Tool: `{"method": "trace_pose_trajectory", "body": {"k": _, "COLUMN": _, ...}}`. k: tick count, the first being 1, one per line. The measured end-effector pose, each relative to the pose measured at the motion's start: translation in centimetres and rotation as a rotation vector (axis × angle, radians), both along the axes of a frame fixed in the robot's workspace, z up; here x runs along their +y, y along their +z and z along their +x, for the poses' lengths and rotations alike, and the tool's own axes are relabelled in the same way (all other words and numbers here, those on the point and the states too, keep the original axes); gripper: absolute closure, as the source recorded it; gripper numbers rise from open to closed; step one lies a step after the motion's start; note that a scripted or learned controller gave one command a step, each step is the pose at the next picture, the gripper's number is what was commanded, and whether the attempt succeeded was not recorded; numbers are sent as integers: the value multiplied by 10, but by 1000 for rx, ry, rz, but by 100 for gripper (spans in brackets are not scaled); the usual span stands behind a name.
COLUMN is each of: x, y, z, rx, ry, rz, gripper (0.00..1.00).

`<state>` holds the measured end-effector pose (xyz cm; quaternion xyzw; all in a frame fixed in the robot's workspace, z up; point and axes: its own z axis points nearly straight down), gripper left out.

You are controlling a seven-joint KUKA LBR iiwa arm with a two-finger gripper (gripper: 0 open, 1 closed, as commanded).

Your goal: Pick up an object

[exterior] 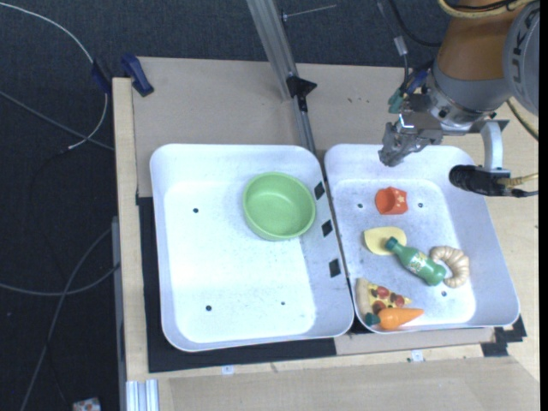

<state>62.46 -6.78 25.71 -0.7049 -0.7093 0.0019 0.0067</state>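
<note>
My gripper (396, 150) hangs over the far edge of the right bin (479, 229), pointing down, with nothing seen between its fingers. Just in front of it lies a small orange-red cup (391, 200). Nearer the camera rest a yellow piece (378, 240), a green bottle (414, 262), a tan pretzel-like ring (453, 261), a pizza slice (378, 296) and an orange carrot (399, 318). A green bowl (278, 205) sits in the left bin (197, 264), toward its far right.
A slanted metal pole (276, 37) with a black clamp rises behind the seam between the bins. A black cylinder (473, 178) juts from the arm over the right bin's far right rim. Cables lie on the dark floor at left.
</note>
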Motion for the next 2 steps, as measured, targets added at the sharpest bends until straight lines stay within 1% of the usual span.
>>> {"method": "trace_pose_trajectory", "body": {"k": 1, "x": 59, "y": 7, "z": -7, "rx": 1, "ry": 0, "rz": 0, "gripper": 100}}
{"method": "trace_pose_trajectory", "body": {"k": 2, "x": 119, "y": 7, "z": -8, "rx": -2, "ry": 0, "rz": -3, "gripper": 100}}
